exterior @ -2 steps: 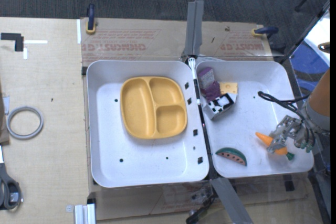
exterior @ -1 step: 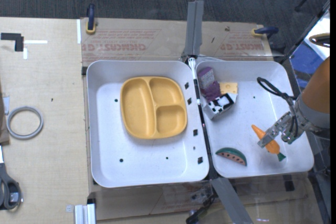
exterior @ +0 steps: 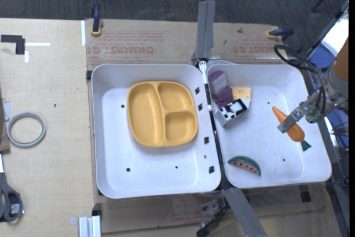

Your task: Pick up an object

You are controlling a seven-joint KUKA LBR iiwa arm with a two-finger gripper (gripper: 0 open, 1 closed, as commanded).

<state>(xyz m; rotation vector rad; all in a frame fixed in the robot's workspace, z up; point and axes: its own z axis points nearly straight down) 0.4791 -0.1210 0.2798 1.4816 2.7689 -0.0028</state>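
Observation:
In the right bin [exterior: 266, 177], an orange toy carrot [exterior: 280, 115] with a green top lies slanted near the right wall. My gripper [exterior: 295, 118] reaches in from the right and sits directly over the carrot's middle, hiding part of it. Whether it touches or holds the carrot cannot be told. A watermelon slice [exterior: 245, 166] lies near the bin's front. A purple object [exterior: 219, 87], a yellow block [exterior: 242, 93] and a black-and-white piece [exterior: 232, 111] cluster at the bin's back left.
The left bin [exterior: 111, 175] holds a yellow divided plate [exterior: 162, 114]. A grey tape ring [exterior: 25, 129] and scissors [exterior: 8, 203] lie on the bench at far left. Black cables [exterior: 294, 55] loop behind the right bin's back right corner.

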